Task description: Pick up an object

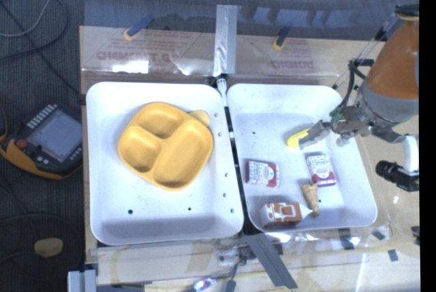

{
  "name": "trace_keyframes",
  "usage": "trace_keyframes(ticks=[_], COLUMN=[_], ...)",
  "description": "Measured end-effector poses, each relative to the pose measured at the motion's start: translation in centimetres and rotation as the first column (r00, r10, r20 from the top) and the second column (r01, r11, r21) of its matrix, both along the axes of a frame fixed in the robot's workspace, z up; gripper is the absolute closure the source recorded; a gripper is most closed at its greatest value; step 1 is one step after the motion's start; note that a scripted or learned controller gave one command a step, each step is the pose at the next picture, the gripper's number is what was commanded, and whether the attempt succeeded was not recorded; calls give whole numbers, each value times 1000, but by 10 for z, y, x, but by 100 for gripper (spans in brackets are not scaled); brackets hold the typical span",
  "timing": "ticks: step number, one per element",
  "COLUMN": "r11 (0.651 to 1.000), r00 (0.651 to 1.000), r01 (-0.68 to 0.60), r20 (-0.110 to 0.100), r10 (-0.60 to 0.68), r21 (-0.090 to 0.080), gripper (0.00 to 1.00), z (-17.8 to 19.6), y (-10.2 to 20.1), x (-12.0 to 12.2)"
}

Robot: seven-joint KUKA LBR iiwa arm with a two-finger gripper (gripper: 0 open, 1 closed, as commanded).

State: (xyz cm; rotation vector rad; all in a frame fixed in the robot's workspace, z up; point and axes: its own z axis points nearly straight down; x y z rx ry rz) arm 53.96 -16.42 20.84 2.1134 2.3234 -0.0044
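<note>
Brown carton [283,213] lies near cone [310,196], red packets [261,173] behind.

The bench [320,52] is pale wood under clear plastic sheet. Two white bins rest on it side by side, touching: the left bin [109,216] and the right bin [357,205]. A silver tape strip [225,39] runs along the far edge between them.

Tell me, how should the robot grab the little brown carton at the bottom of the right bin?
Probably from straight above, with the fingers closing across the short width of the brown carton. It lies flat on its side, long axis running left to right. Its lower edge sits close to the right bin wall, and a small tan piece nearly touches its right end.
</note>
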Motion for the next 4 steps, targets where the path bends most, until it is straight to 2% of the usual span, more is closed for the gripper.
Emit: trace_keyframes(ticks=[1, 2, 3, 4], r11=[998, 998, 998, 997], r00=[998, 998, 998, 997], r01=[62, 61, 69, 76], r20=[-1, -3, -2, 0], r10=[-62, -61, -69, -76], r21=[3, 3, 2, -1], gripper=[0, 100, 100, 100], z=[-107, -99, -92, 23], y=[-36, -36, -2, 30], x=[-25, -25, 10, 34])
